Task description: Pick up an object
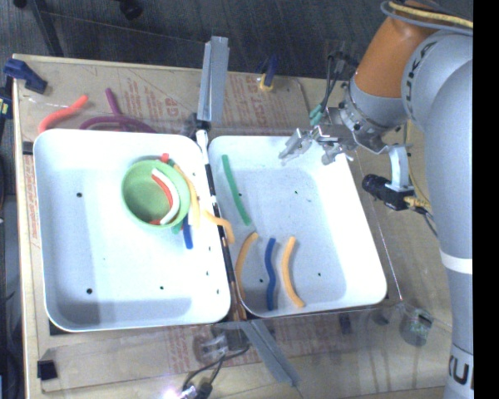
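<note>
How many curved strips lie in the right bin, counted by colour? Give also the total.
In the right bin:
Green strip: 1
Blue strip: 1
Orange strips: 2
Total: 4

Two white bins (108,298), one green bowl (154,194), and four sticks (270,273) in the right bin.
</note>
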You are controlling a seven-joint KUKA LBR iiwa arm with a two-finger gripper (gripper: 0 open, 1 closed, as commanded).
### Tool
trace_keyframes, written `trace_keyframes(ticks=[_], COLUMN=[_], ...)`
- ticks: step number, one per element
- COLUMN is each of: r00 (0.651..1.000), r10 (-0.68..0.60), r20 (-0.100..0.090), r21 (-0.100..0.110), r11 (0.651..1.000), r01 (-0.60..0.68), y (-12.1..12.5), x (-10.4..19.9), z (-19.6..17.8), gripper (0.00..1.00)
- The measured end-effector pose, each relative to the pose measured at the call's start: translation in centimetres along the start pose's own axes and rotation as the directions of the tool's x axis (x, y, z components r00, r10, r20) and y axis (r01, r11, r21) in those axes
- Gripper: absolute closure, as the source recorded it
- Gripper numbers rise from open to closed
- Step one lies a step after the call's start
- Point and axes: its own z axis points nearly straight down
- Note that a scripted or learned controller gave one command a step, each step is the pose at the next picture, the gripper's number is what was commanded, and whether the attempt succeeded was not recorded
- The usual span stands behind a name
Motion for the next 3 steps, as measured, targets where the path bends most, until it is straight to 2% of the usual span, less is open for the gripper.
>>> trace_keyframes(ticks=[1,2,3], r00=[0.925,0.899,0.898], r10=[-0.381,-0.437,-0.440], r20=[0.000,0.009,0.017], r21=[-0.001,-0.009,-0.015], r11=[0.925,0.899,0.898], r01=[0.381,0.438,0.440], y=[-10.8,-12.6,-12.3], x=[1.5,0.6,0.5], z=[4.2,13.3,12.0], gripper=[0.00,0.00,1.00])
